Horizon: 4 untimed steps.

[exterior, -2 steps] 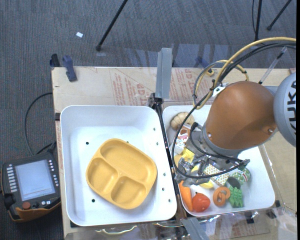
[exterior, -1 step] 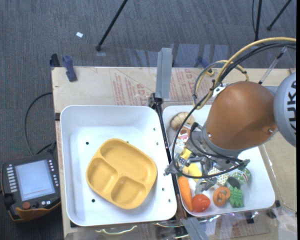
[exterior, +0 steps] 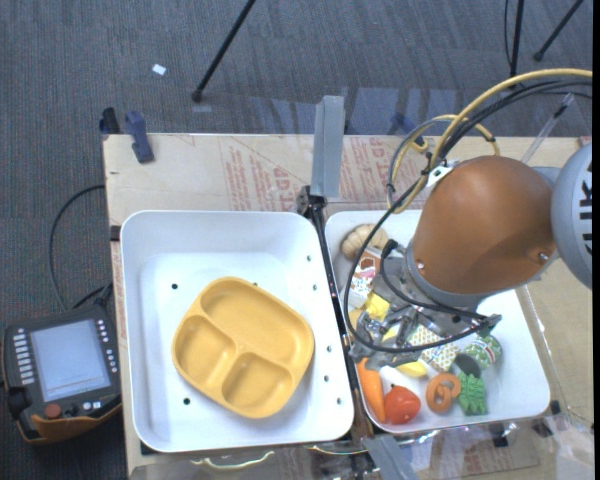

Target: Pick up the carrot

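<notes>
just carrot [exterior: 371, 390] beside tomato [exterior: 402, 404]

The arm [exterior: 588, 218] bears letters "UK"; cardboard [exterior: 270, 173] print is unreadable.

The carrot [exterior: 371, 390] lies in the right bin [exterior: 535, 388], left of the tomato [exterior: 402, 404].
</notes>
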Each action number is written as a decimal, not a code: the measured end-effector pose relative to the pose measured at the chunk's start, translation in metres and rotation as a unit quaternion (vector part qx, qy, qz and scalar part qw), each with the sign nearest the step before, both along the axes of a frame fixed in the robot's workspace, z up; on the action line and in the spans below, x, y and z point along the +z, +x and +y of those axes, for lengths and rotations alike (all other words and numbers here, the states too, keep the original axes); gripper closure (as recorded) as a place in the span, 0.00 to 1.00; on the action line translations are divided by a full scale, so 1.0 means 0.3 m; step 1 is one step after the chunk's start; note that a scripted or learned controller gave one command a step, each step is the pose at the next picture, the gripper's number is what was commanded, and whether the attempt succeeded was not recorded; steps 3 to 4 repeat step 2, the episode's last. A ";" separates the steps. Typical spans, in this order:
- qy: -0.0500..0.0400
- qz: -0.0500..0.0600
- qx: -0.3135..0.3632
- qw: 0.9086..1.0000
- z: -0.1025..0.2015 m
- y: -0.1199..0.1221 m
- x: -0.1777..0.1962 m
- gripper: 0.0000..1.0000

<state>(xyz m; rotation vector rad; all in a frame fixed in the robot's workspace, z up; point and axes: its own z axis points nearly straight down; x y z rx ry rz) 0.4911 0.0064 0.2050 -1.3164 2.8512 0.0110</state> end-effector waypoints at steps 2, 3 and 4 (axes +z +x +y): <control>-0.002 0.000 0.170 0.986 0.058 -0.042 -0.063 0.00; -0.002 0.000 0.170 0.986 0.058 -0.042 -0.063 0.00; -0.002 0.000 0.170 0.986 0.058 -0.042 -0.063 0.00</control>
